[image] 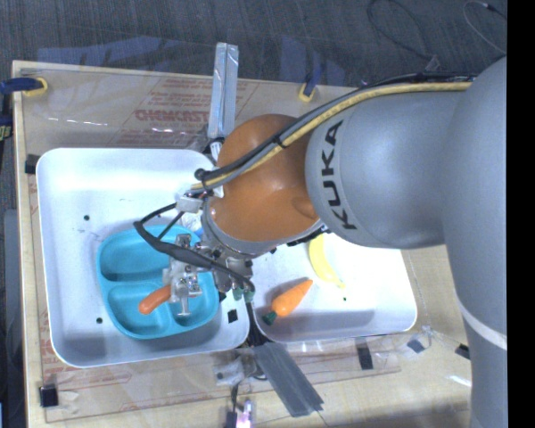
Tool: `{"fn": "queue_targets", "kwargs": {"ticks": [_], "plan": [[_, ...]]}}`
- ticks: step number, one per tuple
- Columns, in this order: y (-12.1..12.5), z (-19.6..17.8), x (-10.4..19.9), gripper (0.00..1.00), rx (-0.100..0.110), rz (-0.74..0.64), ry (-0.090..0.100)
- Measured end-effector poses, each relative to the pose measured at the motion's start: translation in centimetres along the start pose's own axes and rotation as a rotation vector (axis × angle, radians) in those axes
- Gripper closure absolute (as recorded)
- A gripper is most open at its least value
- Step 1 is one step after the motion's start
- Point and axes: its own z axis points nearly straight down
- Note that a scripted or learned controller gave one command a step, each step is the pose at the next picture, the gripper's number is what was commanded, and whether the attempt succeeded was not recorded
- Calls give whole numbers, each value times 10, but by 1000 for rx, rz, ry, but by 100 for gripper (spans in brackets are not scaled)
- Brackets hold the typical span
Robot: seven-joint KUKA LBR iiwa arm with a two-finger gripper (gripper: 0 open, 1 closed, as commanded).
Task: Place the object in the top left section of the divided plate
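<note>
A blue divided plate (125,261) lies in the left white bin (67,194). My gripper (184,294) hangs over the plate's lower right part, beneath the orange wrist. An orange carrot-shaped piece (154,300) slants out to the left of the fingers over the plate's lower section. Its right end sits between the fingers, which are shut on it. The plate's right side is hidden under the wrist and cables.
The right bin (383,315) holds a second orange carrot (288,298) and a yellow banana (325,262). The bulky grey arm covers most of that bin. A metal bar (223,87) stands upright behind the bins.
</note>
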Motion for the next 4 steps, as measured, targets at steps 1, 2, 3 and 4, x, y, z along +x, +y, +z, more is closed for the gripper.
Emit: {"fn": "queue_targets", "kwargs": {"ticks": [1,2,3,4], "plan": [[6,-165,-3,100,0,-36,-9],[-41,0,-4,100,0,-204,-1],[-41,0,-4,0,0,-204,-1],[-26,-136,-28,0,1,-196,-8]]}}
